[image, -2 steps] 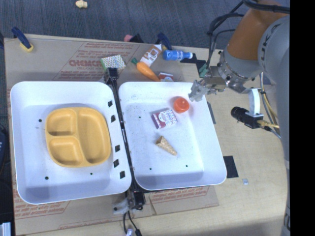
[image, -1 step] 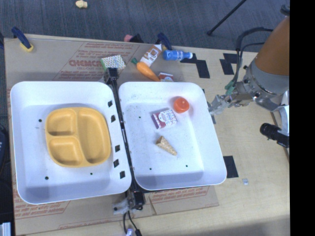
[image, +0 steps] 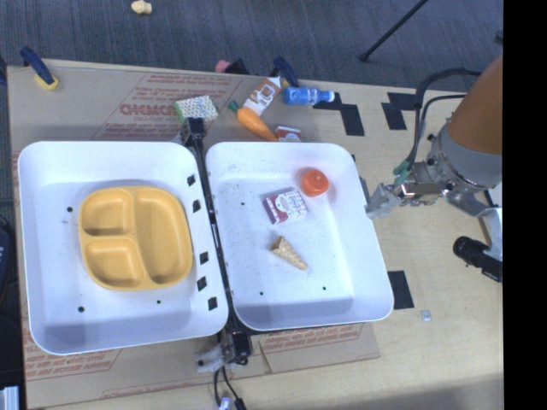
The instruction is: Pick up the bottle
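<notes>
The gripper (image: pixel 382 200) is hovering just off the right bin's (image: pixel 369 254) right rim; whether it is clenched or released I cannot tell. The bottle (image: pixel 306 96) is lying outside both bins, beyond the right bin's far edge, its long axis running left-right, up and left of the gripper.

The arm (image: pixel 479 135) shows a broad orange band, and below it a pale grey collar. Past the collar comes a cluster of grey and silvery metal parts forming the gripper (image: pixel 380 199). A thin black cable (image: pixel 420 118) loops out from beside the band to the wrist hardware. A small white fleck marks the metal behind the gripper.
</notes>
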Robot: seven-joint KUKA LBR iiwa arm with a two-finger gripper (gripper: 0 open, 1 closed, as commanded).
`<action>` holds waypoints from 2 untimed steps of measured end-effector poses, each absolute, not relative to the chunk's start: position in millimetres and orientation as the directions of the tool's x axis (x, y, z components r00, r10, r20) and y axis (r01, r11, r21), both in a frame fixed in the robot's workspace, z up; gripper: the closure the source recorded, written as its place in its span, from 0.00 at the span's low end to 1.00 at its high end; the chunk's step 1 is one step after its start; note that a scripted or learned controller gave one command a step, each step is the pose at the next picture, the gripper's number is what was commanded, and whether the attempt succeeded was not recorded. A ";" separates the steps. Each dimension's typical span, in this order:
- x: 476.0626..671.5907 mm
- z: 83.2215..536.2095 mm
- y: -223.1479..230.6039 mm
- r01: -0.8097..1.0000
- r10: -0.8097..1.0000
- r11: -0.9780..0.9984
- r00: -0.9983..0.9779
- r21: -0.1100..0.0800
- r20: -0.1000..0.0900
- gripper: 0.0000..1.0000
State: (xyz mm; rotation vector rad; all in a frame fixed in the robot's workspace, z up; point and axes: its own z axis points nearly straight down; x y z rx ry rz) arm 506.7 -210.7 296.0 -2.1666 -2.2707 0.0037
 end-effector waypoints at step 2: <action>476.7 224.1 -157.4 0.998 0.998 0.059 -0.059 -0.002 0.002 1.00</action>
